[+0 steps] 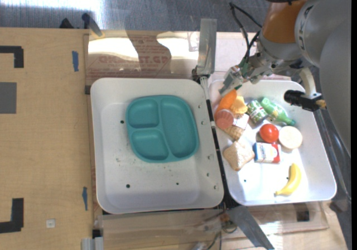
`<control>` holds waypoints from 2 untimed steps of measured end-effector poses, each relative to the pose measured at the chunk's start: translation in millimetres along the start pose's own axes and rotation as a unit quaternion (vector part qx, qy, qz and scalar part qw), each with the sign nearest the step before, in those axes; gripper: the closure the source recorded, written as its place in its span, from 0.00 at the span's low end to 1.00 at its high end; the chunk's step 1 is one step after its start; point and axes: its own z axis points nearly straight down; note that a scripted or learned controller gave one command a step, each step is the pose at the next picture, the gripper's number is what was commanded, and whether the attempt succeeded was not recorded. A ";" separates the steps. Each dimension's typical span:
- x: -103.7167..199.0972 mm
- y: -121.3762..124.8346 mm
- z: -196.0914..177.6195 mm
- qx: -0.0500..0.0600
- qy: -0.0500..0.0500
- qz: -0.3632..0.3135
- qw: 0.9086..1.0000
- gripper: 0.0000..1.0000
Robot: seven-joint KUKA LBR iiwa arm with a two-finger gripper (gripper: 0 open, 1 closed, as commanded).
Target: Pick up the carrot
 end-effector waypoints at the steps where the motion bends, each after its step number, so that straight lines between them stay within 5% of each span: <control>1: -34.4 -41.1 89.3 0.007 0.006 -0.075 0.997 0.00; 2: -39.5 -28.7 99.2 0.027 0.021 -0.011 0.999 0.00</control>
